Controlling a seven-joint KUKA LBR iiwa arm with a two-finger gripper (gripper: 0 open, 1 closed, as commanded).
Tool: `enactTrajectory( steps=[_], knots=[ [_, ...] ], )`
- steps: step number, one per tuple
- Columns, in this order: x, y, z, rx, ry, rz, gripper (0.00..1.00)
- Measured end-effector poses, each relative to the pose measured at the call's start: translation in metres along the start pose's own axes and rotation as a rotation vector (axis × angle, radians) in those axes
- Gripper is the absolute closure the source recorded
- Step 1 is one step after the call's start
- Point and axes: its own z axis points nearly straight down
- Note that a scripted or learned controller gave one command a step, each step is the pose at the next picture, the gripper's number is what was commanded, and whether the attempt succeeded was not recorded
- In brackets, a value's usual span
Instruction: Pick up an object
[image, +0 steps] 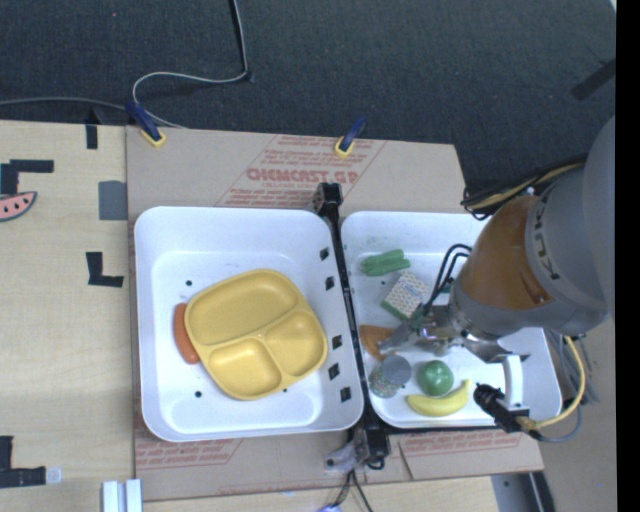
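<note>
In the right bin (520, 385), my gripper (412, 336) hangs low over the middle of the objects. Just below it lie a grey round piece (389, 376), a green ball (434, 377) and a yellow banana (438, 402). An orange piece (372, 337) lies to its left, partly under the gripper. A speckled green-and-white block (404, 294) and a green oblong object (383, 263) sit farther back. Nothing is visibly lifted off the bin floor.
The left bin (160, 300) holds a yellow divided plate (257, 331) with a red-orange piece (183, 332) poking out from under its left side. A black clip divider (335, 290) joins the bins. The grey arm with its orange band (505, 265) covers the right bin's right half.
</note>
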Motion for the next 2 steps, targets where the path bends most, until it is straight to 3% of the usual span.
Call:
enactTrajectory(
  steps=[1,2],
  knots=[
    [0.0031,0.0025,-0.0120,-0.003,0.007,-0.002,1.00],
    [0.0023,0.0014,-0.0106,-0.001,0.005,-0.001,0.00]
  ],
)
